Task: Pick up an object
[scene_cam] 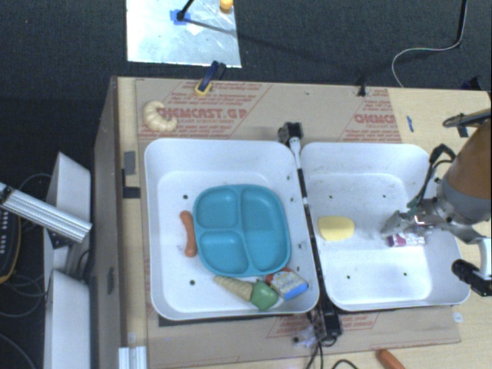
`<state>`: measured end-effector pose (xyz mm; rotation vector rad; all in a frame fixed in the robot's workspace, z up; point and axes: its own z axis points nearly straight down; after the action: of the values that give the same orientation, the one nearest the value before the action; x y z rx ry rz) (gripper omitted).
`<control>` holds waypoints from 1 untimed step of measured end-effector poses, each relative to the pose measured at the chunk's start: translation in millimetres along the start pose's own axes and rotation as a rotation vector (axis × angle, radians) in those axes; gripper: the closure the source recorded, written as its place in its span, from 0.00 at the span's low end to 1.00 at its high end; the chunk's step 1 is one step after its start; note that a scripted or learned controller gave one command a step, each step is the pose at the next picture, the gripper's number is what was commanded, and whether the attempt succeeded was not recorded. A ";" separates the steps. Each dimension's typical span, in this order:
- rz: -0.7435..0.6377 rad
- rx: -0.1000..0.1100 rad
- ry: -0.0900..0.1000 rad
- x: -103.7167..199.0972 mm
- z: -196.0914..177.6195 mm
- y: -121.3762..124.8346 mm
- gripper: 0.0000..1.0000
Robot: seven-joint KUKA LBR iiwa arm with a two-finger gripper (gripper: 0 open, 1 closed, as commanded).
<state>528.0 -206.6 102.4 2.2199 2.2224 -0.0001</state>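
Note:
In the right bin (361, 154) a pale yellow rounded object (336, 228) lies near the left wall. A small pink and white object (407, 241) rests on the bin floor further right. My gripper (405, 223) hangs low just above that pink and white object, at its far edge. The grey arm with its orange band (469, 177) reaches in from the right. Whether the gripper touches the object cannot be made out.
The left bin (223, 148) holds a blue divided plate (241, 230), an orange sausage (188, 233), a cone with a green piece (247, 290) and a small blue packet (290, 284). A divider rail (304, 206) separates the bins. A cream object (158, 114) lies on the cardboard behind.

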 end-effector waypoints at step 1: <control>-0.001 -0.003 -0.001 -0.2 -11.1 1.2 1.00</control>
<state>529.2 -206.7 113.5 2.2165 2.2218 0.0027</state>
